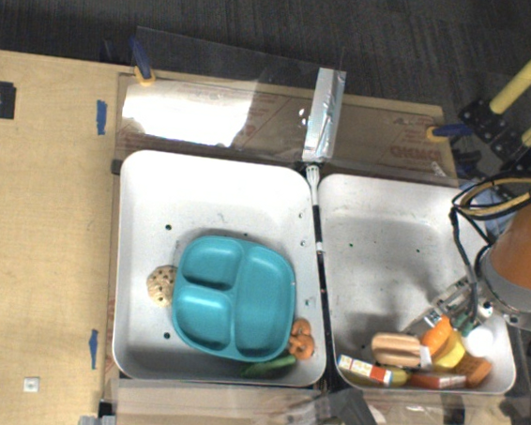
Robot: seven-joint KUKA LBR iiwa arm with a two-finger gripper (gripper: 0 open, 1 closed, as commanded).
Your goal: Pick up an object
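Where arm (523,253) overhangs right bin (376,237), fingers (451,311) indistinct; toy pile (425,358) part-hidden.

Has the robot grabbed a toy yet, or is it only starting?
Nothing looks picked up yet. The claw is low in the right bin, right above the pile of toy food: a hot dog, an orange piece and a yellow piece. Whether it grips any of them is unclear. Lifting one is left. The teal tray sits in the left bin.
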